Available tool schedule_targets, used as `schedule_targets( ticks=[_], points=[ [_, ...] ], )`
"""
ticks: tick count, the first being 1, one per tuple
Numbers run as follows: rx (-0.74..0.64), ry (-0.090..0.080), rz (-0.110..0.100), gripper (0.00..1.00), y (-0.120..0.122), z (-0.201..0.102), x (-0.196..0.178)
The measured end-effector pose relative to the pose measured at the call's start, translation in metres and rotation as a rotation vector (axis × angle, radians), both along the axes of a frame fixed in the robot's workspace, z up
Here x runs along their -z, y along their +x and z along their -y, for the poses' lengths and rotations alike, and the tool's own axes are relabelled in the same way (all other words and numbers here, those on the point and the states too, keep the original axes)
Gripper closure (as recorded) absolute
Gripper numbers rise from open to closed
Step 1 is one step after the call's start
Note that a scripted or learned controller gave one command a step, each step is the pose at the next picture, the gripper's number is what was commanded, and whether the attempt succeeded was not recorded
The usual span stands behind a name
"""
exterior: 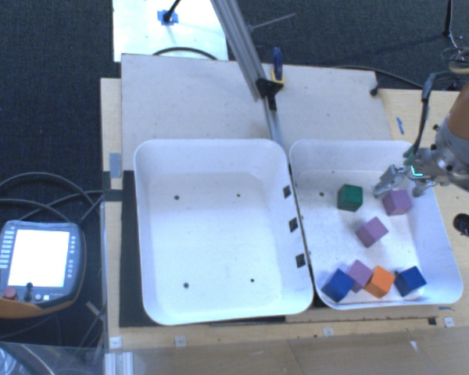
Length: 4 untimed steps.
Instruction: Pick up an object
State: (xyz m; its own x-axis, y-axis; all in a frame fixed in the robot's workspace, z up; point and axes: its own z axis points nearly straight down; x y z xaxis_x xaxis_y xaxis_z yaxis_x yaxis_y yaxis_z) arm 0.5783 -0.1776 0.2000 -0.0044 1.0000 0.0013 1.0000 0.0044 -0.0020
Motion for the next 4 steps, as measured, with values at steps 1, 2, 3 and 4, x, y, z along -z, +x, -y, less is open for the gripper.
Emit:
schedule_targets(
  ticks=[1, 2, 3, 4],
  points=[
    [-0.001, -0.001, 0.004, 0.00, 0.001, 0.000, -0.002],
    [0.002, -0.001, -0.002, 0.00, 0.001, 0.006, 0.058],
    [0.001, -0.009, 0.024, 0.00, 0.007, 0.008, 0.082],
    [-0.001, -0.011, 0.027, 1.00, 0.008, 0.009, 0.073]
  ],
)
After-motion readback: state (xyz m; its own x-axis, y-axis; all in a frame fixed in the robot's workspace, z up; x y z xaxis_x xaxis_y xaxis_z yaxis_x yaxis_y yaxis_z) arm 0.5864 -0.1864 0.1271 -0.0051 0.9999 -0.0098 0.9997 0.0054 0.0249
